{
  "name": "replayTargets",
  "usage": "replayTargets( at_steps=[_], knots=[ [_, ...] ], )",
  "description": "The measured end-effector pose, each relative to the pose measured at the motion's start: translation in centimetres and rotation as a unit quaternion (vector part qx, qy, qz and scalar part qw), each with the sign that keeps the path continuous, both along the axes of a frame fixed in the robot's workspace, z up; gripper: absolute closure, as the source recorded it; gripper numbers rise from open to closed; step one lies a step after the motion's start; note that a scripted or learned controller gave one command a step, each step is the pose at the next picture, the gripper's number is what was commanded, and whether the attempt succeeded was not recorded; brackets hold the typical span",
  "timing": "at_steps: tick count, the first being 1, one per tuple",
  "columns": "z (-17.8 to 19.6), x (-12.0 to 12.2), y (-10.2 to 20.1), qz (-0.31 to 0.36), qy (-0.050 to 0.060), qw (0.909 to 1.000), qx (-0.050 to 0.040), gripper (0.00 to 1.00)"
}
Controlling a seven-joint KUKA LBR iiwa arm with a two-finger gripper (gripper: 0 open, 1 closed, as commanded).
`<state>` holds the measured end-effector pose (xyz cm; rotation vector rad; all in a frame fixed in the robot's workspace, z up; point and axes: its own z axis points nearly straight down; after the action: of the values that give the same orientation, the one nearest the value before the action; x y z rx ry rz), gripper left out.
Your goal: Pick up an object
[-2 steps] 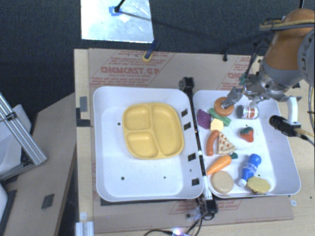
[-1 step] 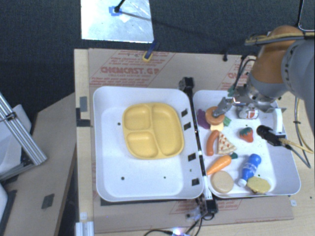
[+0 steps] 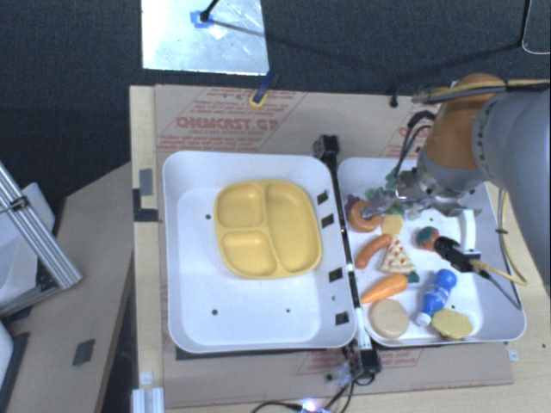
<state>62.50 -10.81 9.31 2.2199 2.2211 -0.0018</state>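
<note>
Gripper (image 3: pixel 376 206) hovers over the orange ring (image 3: pixel 363 218) at the right bin's (image 3: pixel 508 317) ten o'clock — jaws' state unclear — a light, rigid, slick-looking toy best pinched across its rim.

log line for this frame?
arm: over right bin | gripper: above donut | tray: left bin | grasp: none seen

Brown bench (image 3: pixel 224 114) with two white bins side by side.

Left bin (image 3: pixel 185 231), well to the left of the pincer (image 3: pixel 376 203), holding a yellow plate (image 3: pixel 265 228) with three parts. Right bin (image 3: pixel 504 317) right under the pincer, full of toy food. Shiny square sheet (image 3: pixel 172 24) far off past the bench's back edge, up and left of the pincer.
</note>
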Motion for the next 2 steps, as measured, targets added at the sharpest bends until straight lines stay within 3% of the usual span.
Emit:
replayTargets(
  at_steps=[1, 2],
  knots=[
    [-0.1, 0.3, -0.2, 0.001, -0.002, 1.0000, 0.0008, 0.00],
    [1.4, 0.8, 0.3, 0.002, -0.010, 0.9999, 0.0049, 1.00]
  ],
)
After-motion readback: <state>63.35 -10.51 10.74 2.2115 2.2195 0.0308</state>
